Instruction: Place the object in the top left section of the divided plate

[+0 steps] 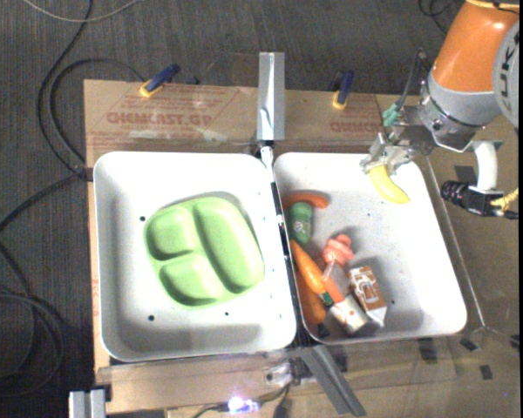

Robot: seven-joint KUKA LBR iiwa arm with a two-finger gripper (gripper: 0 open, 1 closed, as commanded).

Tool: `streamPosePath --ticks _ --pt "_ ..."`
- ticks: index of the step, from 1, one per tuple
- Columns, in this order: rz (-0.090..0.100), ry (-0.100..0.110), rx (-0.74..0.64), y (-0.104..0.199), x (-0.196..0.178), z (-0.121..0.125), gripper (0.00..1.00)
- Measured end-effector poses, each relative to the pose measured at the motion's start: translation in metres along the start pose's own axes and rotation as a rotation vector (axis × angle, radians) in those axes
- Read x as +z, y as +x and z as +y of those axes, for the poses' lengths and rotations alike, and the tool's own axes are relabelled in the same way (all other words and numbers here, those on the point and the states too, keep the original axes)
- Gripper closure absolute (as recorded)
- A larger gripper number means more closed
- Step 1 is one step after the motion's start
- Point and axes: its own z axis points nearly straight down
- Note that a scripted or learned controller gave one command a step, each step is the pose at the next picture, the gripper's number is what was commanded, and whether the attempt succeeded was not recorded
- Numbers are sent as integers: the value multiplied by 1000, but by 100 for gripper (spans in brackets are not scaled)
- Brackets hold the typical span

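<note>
Here the tool (385, 158) hangs at the upper right of the frame, closed on a small yellow banana (390, 184); the green divided plastic plate (206, 249) sits lower left.

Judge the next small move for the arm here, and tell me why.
Probably carry on leftward toward the green divided plate in the left bin. The gripper is at the right bin's upper edge with the yellow banana hanging right under it, apparently gripped, and the plate's top left section is unfilled.
</note>
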Motion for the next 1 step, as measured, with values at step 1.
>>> streamPosePath --ticks 1 --pt "2 3 189 129 32 -22 100"
